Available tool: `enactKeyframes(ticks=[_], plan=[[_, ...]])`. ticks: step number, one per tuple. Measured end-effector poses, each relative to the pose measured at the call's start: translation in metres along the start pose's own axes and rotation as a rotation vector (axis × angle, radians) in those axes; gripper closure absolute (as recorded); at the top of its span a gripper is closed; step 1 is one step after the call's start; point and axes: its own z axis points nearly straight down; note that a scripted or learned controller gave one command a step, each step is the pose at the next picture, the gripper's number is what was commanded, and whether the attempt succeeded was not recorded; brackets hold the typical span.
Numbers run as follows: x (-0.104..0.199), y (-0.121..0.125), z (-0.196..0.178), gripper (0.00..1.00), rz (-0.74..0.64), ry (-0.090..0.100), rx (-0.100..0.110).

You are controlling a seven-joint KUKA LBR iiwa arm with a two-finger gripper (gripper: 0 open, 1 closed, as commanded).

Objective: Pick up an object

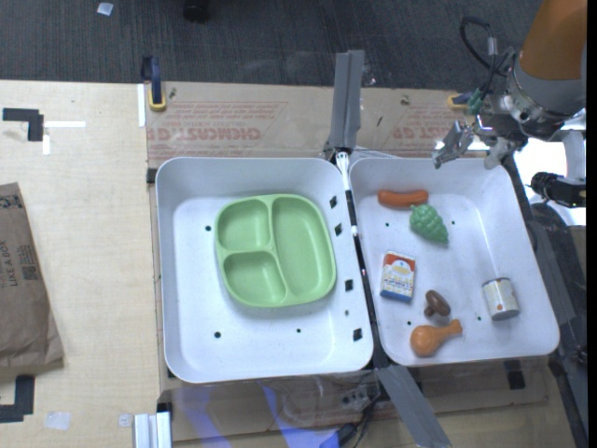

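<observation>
Because the gripper (471,146) was seen spread wide with nothing held above the right bin's (522,339) far edge, the sausage (403,197) near that edge could be missed or pushed away.

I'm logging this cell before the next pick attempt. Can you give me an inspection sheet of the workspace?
Surface: two white bins, left bin and right bin, on a wooden bench.
Job's things: sausage, green bumpy fruit, small carton, can, drumstick, brown piece, all in the right bin.
Clutter: green divided plate in the left bin.
Grippers: claw above the right bin's far edge.
Cables: black loop by the wrist.
Surroundings: brown paper bag.
</observation>
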Motion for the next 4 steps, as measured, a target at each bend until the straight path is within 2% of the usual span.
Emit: enactKeyframes(ticks=[1, 2, 3, 4], plan=[[-0.002, 0.012, 0.156, 0.0, 0.013, 0.0, -0.003], [0.008, -0.042, 0.159, 0.0, 0.053, 0.0, -0.001], [0.006, -0.042, 0.15, 1.0, 0.058, 0.0, 0.0], [-0.012, -0.046, 0.121, 1.0, 0.146, 0.0, 0.0]])
